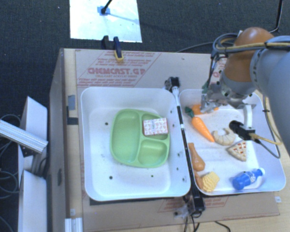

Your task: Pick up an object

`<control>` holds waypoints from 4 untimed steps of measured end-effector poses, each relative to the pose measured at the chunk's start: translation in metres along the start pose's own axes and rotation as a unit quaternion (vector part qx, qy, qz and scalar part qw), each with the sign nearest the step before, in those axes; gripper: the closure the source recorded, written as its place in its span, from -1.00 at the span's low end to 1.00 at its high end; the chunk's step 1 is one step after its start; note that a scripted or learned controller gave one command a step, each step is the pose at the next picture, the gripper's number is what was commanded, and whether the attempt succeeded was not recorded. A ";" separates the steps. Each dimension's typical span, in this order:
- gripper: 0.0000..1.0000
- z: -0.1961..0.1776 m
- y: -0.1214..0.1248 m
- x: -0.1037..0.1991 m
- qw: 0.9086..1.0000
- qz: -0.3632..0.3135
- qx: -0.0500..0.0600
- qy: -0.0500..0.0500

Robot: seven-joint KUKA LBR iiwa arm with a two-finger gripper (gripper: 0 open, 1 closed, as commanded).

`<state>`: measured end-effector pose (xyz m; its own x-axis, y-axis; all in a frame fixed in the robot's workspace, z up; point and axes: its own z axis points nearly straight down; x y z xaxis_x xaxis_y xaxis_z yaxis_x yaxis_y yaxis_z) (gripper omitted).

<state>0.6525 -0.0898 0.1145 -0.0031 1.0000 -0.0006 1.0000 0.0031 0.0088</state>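
My gripper (pixel 206 104) hangs low over the back left corner of the right bin (pixel 276 174). Right beneath it lies a small orange carrot (pixel 196 110) with a green top, partly covered by the gripper. A larger carrot (pixel 202 128) lies just in front of that, pointing toward the bin's middle. Beside it sit a pale croissant (pixel 224 137) and a pizza slice (pixel 238 150). Toward the front are a blue bottle (pixel 246 178), a brown drumstick (pixel 196 159) and a yellow ridged piece (pixel 210 181).
The left bin (pixel 96 170) holds a green divided plate (pixel 130 141) with a pink-and-white square wafer (pixel 155 126) on its back right compartment. A black bar (pixel 180 124) runs between the two bins. The arm comes in over the right bin's back right.
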 end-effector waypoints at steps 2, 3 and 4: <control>-1.00 0.024 -0.005 0.002 1.000 0.001 -0.001 0.000; 1.00 0.013 -0.003 0.002 1.000 0.001 -0.004 0.000; -1.00 0.013 -0.003 0.002 1.000 0.001 -0.004 0.000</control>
<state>0.6499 -0.0877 0.1020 -0.0010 1.0000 0.0002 0.9999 0.0010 0.0172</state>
